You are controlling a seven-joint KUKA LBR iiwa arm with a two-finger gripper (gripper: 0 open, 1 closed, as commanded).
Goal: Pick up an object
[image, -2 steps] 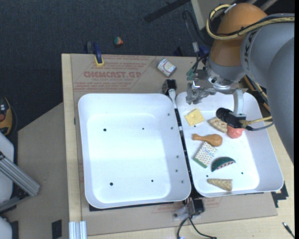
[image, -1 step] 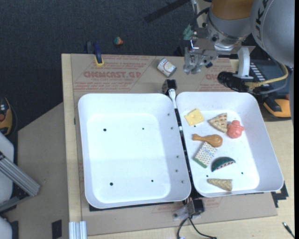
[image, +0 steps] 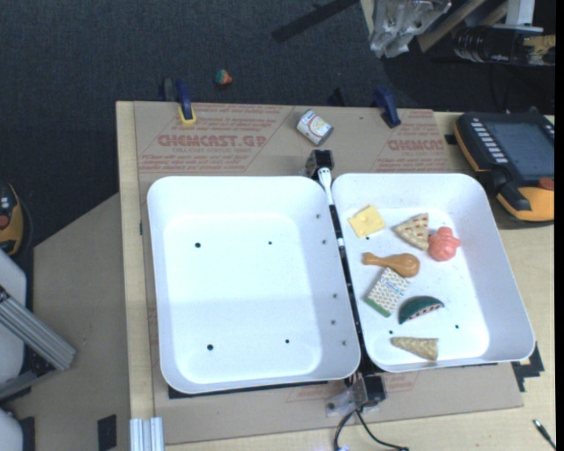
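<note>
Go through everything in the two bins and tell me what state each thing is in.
Left bin: bare white floor.
Right bin: holds all the toy food.
Yellow cheese square: lying flat.
Pizza slice: flat, beside the pink toy.
Drumstick: on its side.
Cracker: flat.
Watermelon slice: flat.
Tan wedge: flat, near the front wall.

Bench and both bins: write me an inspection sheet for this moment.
Surface: brown board printed with red lettering, bearing the left bin and the right bin side by side.
Job's things: in the right bin, yellow cheese slice, pizza slice, pink toy, chicken drumstick, cracker sandwich, watermelon slice, tan wedge.
Clutter: small wrapped block on the board.
Gripper: metallic end at top edge, above the floor.
Cables: black lead at the front edge.
Surroundings: teach pendant, blue clamps.
</note>
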